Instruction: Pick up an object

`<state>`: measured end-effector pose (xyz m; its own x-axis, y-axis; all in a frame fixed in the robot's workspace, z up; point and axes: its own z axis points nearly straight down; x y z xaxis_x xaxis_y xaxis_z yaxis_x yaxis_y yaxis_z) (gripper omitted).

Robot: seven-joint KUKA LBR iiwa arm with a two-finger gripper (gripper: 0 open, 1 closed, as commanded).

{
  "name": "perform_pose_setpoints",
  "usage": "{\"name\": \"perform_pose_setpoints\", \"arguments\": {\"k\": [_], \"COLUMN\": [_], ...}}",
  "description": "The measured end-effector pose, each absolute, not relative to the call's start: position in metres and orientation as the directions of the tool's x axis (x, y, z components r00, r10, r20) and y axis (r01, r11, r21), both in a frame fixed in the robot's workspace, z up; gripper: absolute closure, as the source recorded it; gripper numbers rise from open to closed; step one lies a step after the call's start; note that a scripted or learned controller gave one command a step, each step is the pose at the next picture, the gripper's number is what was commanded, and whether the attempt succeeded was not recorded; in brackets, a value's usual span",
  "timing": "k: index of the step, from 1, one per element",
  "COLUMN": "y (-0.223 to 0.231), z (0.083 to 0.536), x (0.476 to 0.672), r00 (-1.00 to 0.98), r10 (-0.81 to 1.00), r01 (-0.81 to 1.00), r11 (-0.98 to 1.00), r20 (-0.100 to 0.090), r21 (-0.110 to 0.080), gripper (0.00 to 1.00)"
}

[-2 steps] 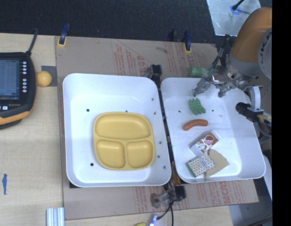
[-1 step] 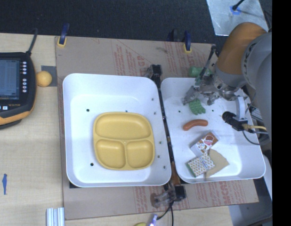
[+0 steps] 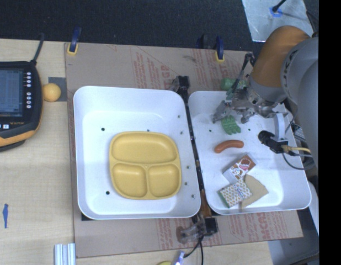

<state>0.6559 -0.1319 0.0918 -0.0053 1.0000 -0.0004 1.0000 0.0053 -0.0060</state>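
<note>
Brown cardboard covers the middle of the pale wooden desk (image 3: 27,203), and 2 shallow white bins sit on it side by side. At the desk's left edge lies a black and orange control pendant (image 3: 13,106), with a small orange ball (image 3: 51,91) just beside it. Left bin (image 3: 88,148) holds 1 yellow tray (image 3: 144,164) with 3 compartments, lying flat near the middle. Right bin (image 3: 281,195) holds several small things: a green toy (image 3: 231,127) near the far end, a reddish sausage (image 3: 229,146) just below it, then a small patterned box (image 3: 240,169), a checkered packet (image 3: 235,193) and a tan card (image 3: 257,189) clustered at the near end, touching or overlapping one another. Reaching in from the right, the grey arm with its orange band (image 3: 281,46) brings the tool (image 3: 230,110) low over the far part of the right bin, right at the green toy. Whether the tool is open or closed cannot be told, nor whether it touches the toy.
</note>
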Motion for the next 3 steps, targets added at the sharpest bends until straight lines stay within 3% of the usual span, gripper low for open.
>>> {"name": "perform_pose_setpoints", "arguments": {"k": [1, 2, 3], "y": [-0.142, -0.142, -0.077], "z": [0.092, 0.103, 0.193], "x": [0.657, 0.657, 0.61], "r00": [-0.004, -0.006, -0.006], "r10": [1.0, 1.0, 1.0], "r01": [1.0, 1.0, 1.0], "r11": [0.004, 0.006, 0.006], "r20": [-0.001, -0.001, 0.0], "r21": [-0.001, -0.002, -0.002], "gripper": [0.0, 1.0, 1.0]}}
